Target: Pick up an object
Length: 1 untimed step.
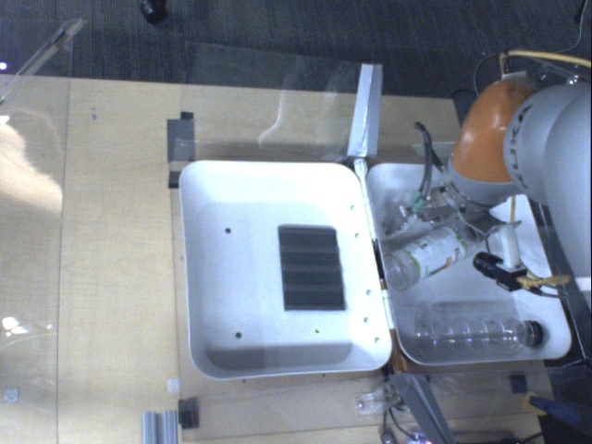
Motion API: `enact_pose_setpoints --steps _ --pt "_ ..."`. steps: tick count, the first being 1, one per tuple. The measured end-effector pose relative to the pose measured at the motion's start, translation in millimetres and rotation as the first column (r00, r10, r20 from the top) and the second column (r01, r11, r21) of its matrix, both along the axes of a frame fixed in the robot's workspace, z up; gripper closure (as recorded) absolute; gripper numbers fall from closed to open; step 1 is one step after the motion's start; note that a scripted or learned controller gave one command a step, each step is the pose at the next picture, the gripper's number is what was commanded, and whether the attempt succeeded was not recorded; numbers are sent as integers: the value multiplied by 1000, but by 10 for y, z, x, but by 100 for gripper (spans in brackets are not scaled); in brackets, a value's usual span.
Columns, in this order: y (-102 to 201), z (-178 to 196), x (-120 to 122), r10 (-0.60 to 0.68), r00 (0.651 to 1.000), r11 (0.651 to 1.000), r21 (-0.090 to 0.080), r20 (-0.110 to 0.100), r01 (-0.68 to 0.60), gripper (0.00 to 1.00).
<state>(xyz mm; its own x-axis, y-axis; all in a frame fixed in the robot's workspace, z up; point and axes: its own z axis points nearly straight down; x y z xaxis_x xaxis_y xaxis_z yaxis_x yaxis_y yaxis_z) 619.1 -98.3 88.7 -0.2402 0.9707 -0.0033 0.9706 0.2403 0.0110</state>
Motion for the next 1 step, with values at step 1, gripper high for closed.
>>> enact_pose_setpoints --steps 1 --pt "-301 12 -740 -16 1000 1000 -1 0 16 0"
